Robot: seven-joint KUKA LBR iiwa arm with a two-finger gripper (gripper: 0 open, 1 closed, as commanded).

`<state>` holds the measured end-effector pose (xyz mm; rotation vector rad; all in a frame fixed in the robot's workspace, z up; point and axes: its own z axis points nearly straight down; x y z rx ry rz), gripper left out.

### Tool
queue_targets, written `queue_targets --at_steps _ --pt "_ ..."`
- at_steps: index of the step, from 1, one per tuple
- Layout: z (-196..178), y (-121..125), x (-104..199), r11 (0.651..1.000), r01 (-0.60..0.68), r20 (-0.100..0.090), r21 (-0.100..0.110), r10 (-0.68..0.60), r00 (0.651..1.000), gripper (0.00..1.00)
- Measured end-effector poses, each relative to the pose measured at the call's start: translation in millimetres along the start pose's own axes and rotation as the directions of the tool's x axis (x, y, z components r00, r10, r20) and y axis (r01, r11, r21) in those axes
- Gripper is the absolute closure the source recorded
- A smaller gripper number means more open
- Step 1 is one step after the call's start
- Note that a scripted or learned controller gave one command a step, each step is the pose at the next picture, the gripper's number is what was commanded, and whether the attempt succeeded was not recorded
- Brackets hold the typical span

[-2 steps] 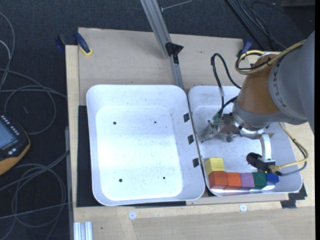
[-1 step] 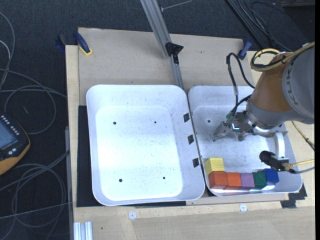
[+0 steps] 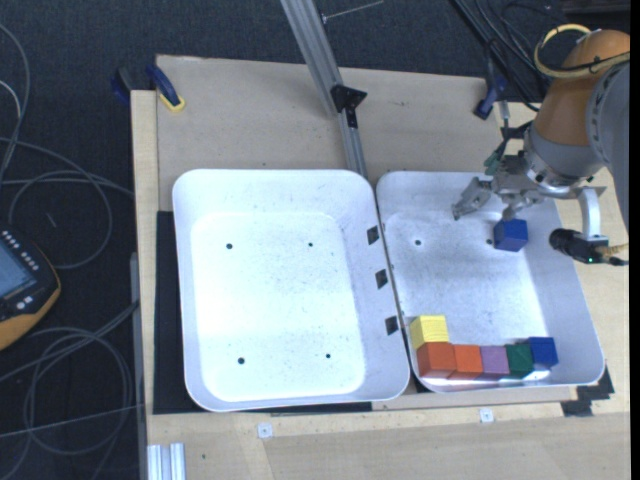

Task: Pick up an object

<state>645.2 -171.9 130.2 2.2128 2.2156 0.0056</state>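
Note:
A blue cube [image 3: 511, 235] lies on the floor of the right bin [image 3: 470, 288], toward its far right. My gripper [image 3: 487, 209] hangs over the far part of that bin, just above and left of the cube, with its fingers spread open. One finger [image 3: 467, 203] points left, and the other ends close above the cube. Nothing sits between them. Along the bin's front wall runs a row of cubes: yellow [image 3: 430, 328], red-orange [image 3: 435, 358], orange [image 3: 467, 358], purple [image 3: 495, 359], green [image 3: 519, 357] and another blue [image 3: 542, 350].
The left bin [image 3: 185, 268] stands beside the right one, with small black clips [image 3: 381, 278] along their shared edge. A slanted metal pole [image 3: 322, 63] crosses the bench behind the bins. Blue clamps [image 3: 165, 88] grip the bench's far corners.

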Motion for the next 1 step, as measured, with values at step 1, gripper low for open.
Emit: queue_targets --at_steps 1 --pt "-129.2 21.1 33.9 1.000 0.003 -0.003 -0.002 -0.003 1.000 0.00"
